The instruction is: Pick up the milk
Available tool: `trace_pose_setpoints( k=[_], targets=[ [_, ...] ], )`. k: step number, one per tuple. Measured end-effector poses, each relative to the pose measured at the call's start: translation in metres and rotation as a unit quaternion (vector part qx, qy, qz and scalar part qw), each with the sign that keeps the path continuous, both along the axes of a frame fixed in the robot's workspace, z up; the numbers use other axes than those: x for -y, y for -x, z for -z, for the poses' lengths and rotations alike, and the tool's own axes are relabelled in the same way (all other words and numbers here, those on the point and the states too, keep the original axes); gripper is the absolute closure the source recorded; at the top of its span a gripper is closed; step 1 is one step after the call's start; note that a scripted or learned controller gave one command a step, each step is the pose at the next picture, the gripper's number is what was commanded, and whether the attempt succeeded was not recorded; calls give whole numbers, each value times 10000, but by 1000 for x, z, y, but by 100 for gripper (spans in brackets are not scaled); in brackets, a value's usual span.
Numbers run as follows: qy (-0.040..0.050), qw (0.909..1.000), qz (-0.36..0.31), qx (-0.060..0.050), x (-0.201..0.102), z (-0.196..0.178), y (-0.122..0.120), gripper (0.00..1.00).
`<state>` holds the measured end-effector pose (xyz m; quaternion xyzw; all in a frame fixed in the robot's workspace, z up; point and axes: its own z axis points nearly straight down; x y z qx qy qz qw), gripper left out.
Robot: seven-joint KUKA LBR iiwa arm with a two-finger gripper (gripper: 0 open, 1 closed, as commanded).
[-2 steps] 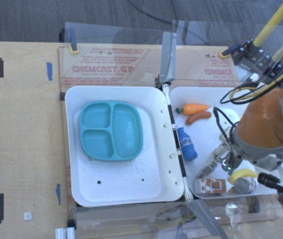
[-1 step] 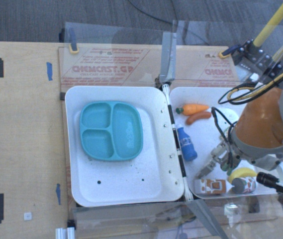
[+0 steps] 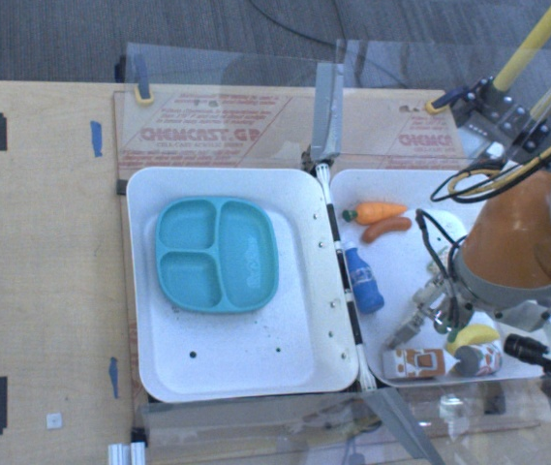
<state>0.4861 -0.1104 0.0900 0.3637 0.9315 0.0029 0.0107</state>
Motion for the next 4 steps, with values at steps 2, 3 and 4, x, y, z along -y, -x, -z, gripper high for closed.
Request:
trace_pose_setpoints(
  k=[2, 3, 4],
  targets=[
    [32, 9952, -979, 45, -10, -2, -3, 0],
    [22, 10000, 71, 1, -11, 0, 1, 0],
    [7, 9989, -461, 15, -1, 0, -1, 0]
  ],
)
